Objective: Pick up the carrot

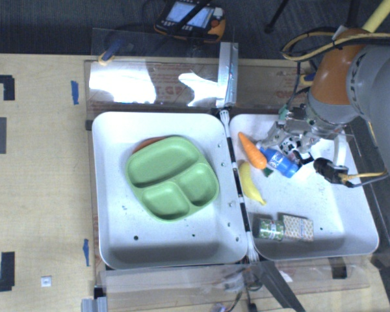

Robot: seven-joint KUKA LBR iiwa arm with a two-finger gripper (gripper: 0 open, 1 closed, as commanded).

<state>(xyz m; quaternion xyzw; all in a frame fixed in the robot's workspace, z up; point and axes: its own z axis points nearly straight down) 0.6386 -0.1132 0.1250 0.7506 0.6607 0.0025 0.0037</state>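
Carrot (251, 150) lies in right bin (351, 220), near upper-left corner, tilted, lower end beside blue bottle (283, 162). Banana (250, 182) just below carrot, along bin's left wall. Small green can (270, 229) and patterned box (296, 227) near bin's front edge. Hand (291, 135) low over bin's upper part, right of carrot, above blue bottle; open or closed, cannot tell. Left bin (110, 174) holds green divided plate (173, 177). Both bins on counter (39, 174).

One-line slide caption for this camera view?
Arm's hand over the right bin, beside a blue object and the carrot; green tray in left bin.
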